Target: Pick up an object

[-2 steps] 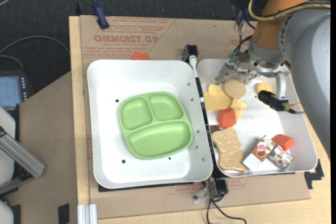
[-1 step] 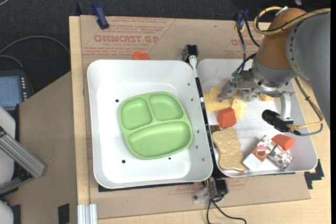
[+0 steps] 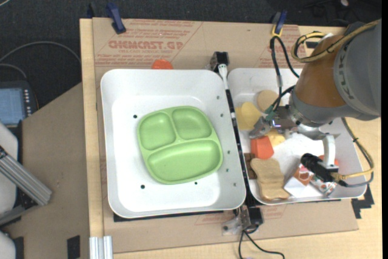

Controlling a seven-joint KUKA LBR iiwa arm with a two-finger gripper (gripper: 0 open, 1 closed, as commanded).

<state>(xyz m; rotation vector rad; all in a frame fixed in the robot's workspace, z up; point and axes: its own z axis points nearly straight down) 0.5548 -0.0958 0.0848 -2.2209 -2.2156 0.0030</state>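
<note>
Red print "CHEMCAST G P" on the cardboard sheet point(image 3: 145, 44), smaller lines illegible

I see my arm point(image 3: 357, 70) coming in from the right, its grey body bulking large at the right edge with the orange band point(image 3: 318, 85) just left of it. The wrist angles down and leftward. My gripper point(image 3: 265, 124) sits low at the left end, but I cannot make out its tips clearly.
</note>
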